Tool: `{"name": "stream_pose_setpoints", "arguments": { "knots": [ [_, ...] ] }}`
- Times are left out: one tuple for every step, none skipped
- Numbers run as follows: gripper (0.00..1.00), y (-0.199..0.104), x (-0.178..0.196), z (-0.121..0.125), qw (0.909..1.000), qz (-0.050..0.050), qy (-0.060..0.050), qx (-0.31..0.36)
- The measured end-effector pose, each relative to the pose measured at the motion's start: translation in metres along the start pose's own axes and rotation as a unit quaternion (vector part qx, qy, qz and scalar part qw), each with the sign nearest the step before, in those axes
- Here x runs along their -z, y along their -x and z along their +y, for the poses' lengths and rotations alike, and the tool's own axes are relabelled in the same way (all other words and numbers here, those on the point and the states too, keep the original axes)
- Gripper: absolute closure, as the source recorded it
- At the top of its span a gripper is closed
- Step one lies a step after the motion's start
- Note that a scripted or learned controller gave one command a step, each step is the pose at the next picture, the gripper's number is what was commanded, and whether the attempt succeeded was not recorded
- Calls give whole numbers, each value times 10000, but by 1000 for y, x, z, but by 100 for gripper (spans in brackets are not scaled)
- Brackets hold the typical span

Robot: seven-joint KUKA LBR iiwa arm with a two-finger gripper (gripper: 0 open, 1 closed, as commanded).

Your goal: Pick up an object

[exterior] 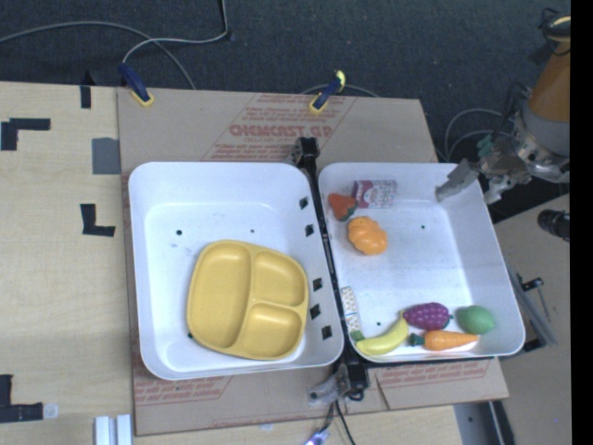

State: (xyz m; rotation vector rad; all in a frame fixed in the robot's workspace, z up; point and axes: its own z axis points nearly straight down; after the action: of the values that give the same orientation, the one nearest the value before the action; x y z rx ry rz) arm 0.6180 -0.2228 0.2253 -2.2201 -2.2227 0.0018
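1. One gripper (471,180) hangs over the far right corner of the right bin (463,248); whether it is wide or narrow cannot be told, and nothing visible sits in it.
2. Much of the arm (556,100) is cut off at the right edge.
3. Two bins: the left bin (167,202) holds one yellow tray (248,298).
4. One can (375,193) lies at the right bin's far left, partly hiding a red piece (340,206); one orange (368,235) sits just near of them.
5. Along the near wall: one banana (383,340), one grape bunch (426,315), one carrot (448,341), one lime (476,319).
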Motion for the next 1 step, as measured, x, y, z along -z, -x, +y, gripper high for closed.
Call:
{"name": "stream_pose_setpoints", "arguments": {
  "knots": [
    [0,-61,-66,47,10000,9,-10,10]
  ]
}}
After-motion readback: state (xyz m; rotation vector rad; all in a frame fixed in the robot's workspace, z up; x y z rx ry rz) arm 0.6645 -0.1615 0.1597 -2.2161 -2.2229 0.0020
